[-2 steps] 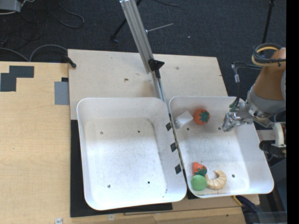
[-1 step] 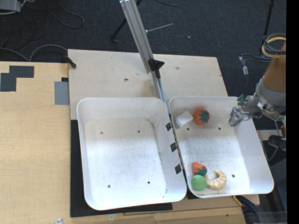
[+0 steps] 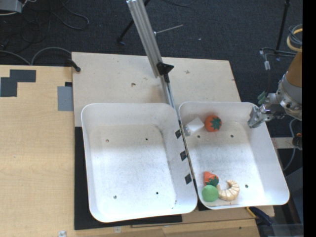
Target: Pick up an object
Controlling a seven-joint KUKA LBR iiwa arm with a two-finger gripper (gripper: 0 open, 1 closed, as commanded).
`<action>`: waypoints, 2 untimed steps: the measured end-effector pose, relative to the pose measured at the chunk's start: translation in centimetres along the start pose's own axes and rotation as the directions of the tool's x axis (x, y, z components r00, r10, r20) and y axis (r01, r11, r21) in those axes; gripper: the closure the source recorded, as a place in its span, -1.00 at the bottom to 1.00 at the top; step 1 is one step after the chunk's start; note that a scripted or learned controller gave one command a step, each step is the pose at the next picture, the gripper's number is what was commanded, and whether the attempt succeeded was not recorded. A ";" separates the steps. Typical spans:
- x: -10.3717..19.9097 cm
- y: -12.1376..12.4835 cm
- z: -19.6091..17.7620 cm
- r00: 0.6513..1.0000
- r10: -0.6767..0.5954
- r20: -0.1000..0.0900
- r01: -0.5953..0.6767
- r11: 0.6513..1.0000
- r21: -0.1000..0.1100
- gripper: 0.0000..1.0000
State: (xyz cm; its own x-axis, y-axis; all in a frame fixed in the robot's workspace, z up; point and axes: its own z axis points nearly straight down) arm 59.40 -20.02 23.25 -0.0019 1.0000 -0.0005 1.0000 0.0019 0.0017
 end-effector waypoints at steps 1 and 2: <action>-0.1 0.1 -4.2 1.000 0.000 0.001 0.000 1.000 -0.001 1.00; 5.1 -0.1 -2.5 1.000 -0.002 -0.003 0.002 1.000 0.005 1.00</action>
State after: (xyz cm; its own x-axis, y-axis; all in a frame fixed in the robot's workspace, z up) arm 59.33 -14.95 25.73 -0.0035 1.0000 0.0029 1.0000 0.0035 -0.0037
